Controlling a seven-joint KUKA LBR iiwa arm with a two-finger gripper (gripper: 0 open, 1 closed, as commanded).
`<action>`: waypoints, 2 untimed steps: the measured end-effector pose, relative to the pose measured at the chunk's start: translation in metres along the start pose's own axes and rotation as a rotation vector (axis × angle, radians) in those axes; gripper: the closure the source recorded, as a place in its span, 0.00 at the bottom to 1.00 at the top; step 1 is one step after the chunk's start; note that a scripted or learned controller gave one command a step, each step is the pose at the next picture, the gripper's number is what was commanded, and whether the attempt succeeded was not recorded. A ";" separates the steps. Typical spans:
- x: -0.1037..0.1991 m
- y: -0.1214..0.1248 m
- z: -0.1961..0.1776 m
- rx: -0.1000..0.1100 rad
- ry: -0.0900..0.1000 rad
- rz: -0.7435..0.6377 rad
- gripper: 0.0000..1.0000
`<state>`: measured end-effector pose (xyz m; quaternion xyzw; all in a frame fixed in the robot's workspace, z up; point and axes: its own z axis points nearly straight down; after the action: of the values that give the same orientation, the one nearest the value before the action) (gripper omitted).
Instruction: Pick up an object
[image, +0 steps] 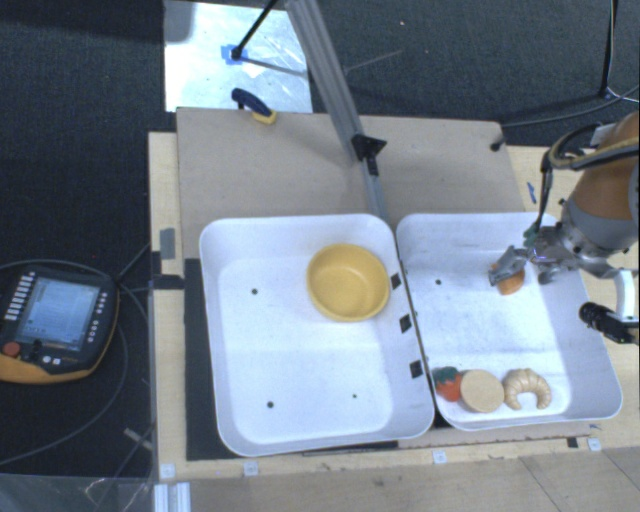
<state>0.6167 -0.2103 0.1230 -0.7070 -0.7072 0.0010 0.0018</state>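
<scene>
Two white bins are shown, the right bin (455, 235) holding a small orange object (511, 285) on which the gripper (509, 272) appears clamped near that bin's far right wall, where a shallow grip could be lost on lifting.

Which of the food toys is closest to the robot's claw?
The small orange piece, right at the gripper in the right bin. The croissant, round tan bun and red tomato sit together at the bin's near edge.
</scene>
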 end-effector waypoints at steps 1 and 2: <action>-0.001 0.002 -0.014 -0.007 -0.002 -0.001 1.00; -0.001 0.000 -0.078 -0.010 -0.003 0.000 1.00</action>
<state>0.6175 -0.2116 0.2006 -0.7069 -0.7073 -0.0016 -0.0028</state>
